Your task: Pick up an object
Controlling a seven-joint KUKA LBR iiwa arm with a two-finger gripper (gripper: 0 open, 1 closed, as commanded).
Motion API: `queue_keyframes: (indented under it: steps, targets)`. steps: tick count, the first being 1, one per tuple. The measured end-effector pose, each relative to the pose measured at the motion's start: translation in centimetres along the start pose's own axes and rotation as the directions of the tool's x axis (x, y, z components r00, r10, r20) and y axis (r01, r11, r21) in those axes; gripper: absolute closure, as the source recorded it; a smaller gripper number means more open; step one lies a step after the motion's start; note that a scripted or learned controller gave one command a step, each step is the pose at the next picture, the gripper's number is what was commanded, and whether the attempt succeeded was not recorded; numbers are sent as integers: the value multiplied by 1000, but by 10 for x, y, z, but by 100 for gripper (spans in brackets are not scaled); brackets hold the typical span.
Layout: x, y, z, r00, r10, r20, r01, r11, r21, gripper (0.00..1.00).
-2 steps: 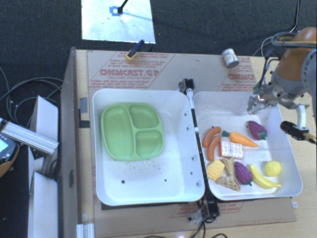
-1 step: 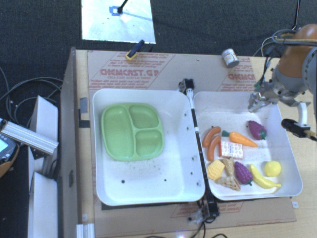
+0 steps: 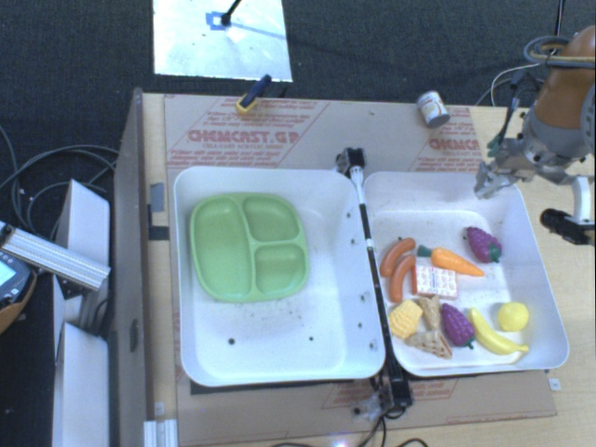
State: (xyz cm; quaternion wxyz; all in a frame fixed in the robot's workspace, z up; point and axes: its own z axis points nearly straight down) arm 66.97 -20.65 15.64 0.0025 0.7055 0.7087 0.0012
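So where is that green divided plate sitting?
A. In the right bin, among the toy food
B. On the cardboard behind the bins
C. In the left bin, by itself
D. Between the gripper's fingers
C: the green divided plate lies flat in the left bin, while the toy food, such as the carrot and banana, is in the right bin.

We see the toy foods gathered in the right bin (image 3: pixel 545 277). Two orange sausages (image 3: pixel 400 266) lie side by side near its left wall, a carrot (image 3: pixel 454 261) pointing right beside them. A purple grape bunch (image 3: pixel 481 243) sits toward the far right. A red-and-white cracker-like block (image 3: pixel 436 280) lies mid-bin. Nearer us rest a yellow corn piece (image 3: pixel 405 319), a tan pastry shape (image 3: pixel 430 331), another purple piece (image 3: pixel 455 324), a banana (image 3: pixel 494 333) and a lemon (image 3: pixel 512 317).
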Motion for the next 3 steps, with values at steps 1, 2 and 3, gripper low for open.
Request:
queue_keyframes:
  steps: [1,2,3]
  targets:
    - [0,-68,8,1000,3,-1,-3,1000,4,0]
    - [77,-28,57,1000,0,-3,0,1000,4,0]
    - [77,-44,56,1000,2,-1,-2,1000,3,0]
